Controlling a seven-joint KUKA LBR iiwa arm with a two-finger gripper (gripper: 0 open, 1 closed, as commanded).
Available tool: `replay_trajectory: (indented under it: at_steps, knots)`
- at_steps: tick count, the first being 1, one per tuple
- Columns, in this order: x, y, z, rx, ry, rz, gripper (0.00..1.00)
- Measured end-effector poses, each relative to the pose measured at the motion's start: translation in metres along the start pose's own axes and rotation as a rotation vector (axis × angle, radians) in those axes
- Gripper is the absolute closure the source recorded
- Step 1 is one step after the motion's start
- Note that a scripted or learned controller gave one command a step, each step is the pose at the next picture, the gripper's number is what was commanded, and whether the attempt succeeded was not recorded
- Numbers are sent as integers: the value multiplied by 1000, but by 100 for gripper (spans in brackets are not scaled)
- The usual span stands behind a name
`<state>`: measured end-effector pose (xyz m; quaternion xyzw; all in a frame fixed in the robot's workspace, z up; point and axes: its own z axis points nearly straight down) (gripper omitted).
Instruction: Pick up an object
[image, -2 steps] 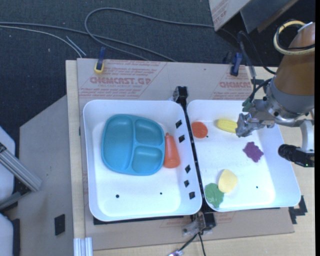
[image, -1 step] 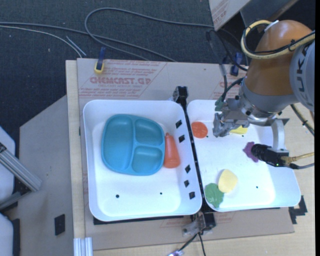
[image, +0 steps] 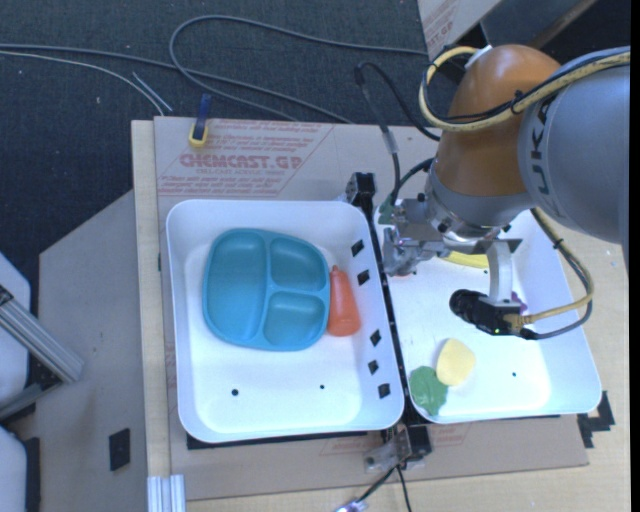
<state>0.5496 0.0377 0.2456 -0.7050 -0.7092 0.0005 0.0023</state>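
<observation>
Because the end effector (image: 404, 243) hangs over the inner wall of the right bin (image: 560, 330), open or closed I cannot tell, a descent here could strike that wall and grasp nothing; the yellow lump (image: 455, 362) and green lump (image: 428, 388) lie clear of it toward the front, the orange piece (image: 342, 303) and blue plate (image: 265, 288) in the left bin (image: 210, 405)

Smooth matt plastic — blue divided plate (image: 268, 290), glossy white bins (image: 190, 330) — on printed cardboard (image: 250, 150).
</observation>
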Motion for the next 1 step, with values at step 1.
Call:
replay_trajectory:
  at_steps: [1]
  knots:
    - [51,4,16,0,-1,1,100]
